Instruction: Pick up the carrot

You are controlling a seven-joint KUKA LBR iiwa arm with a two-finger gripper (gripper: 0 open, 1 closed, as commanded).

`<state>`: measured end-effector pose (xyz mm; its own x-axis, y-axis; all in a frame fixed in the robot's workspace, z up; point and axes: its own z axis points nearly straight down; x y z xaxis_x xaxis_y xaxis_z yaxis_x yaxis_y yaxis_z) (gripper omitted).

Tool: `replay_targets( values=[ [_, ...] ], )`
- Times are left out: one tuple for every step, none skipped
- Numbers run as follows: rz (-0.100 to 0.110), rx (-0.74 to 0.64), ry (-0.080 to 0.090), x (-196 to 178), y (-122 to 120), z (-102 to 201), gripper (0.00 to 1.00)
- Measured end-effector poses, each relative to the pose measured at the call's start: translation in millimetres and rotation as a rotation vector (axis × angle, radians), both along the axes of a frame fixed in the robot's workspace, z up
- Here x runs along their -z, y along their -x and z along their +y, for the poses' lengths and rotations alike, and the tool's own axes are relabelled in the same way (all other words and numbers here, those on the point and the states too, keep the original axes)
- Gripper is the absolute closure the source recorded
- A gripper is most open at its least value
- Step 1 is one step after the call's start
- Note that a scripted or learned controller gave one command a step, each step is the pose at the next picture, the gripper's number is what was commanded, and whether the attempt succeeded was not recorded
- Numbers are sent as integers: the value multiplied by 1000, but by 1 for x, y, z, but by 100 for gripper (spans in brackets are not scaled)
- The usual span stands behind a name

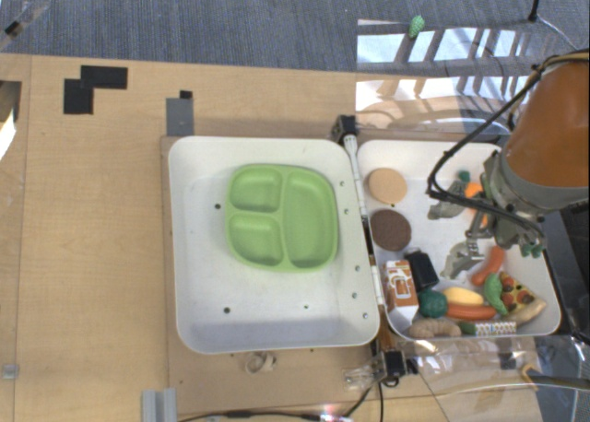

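Hidden parts: the far right side of the shallow white right-hand bin [419, 155] is covered by the grey arm with the orange band [551, 125], and dark cables are looped in front of the toys there.
Pincer: the metal two-finger pincer [466, 254] is seen low over the right-hand bin, just left of the carrot; whether it is released or clenched cannot be told, and nothing is seen grasped in it.
Carrot: the small orange toy carrot with a green top [489, 265] is laid at a slant in the right-hand bin, near its right side, with the leafy end toward the near rim; its upper end is partly masked by the pincer mount.
Second orange piece: an orange scrap [472, 190] is glimpsed under the arm, too covered to be named.
Near corner of the bin: a yellow lemon-like toy [464, 298], a green round toy [431, 302] and a brown lumpy toy [433, 328] are crowded together, touching.
Left of the bin: a tan disc [386, 185], a dark brown disc [390, 228] and a small orange-and-white carton [399, 284] are lined along the left wall.
Left-hand bin: a light green divided plastic plate [281, 216] is set in the shallow white left-hand bin [198, 319].
Table: both bins are carried by the pale wooden table [83, 254].
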<state>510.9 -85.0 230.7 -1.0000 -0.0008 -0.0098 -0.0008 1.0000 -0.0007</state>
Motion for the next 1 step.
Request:
replay_targets(
  values=[
    [2, -192, 2, 75, -42, -49, 0]
  ],
)
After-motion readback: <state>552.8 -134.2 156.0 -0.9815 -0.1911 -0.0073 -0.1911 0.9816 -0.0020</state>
